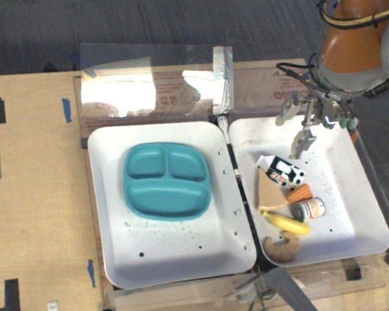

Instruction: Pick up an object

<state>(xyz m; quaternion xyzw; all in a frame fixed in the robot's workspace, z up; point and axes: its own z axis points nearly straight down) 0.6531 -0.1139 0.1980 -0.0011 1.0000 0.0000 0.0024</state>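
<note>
My gripper [293, 130] hangs over the far part of the right bin [358, 192], open, with nothing between its fingers [303, 141]. Just below it, toward the bin's left side, lies a black-and-white spotted toy [281, 171]. Nearer the front are an orange carrot [298, 193], a small can [310, 209], a yellow banana [287, 222] and a brown round piece [282, 248]. A tan card [271, 196] lies under some of them. The gripper touches none of these.
The left bin [114, 245] holds a teal divided plate [166, 181]. A clear plastic sheet and a taped upright strip [222, 75] stand behind the bins. The ridge between the two bins [241, 195] runs close to the objects.
</note>
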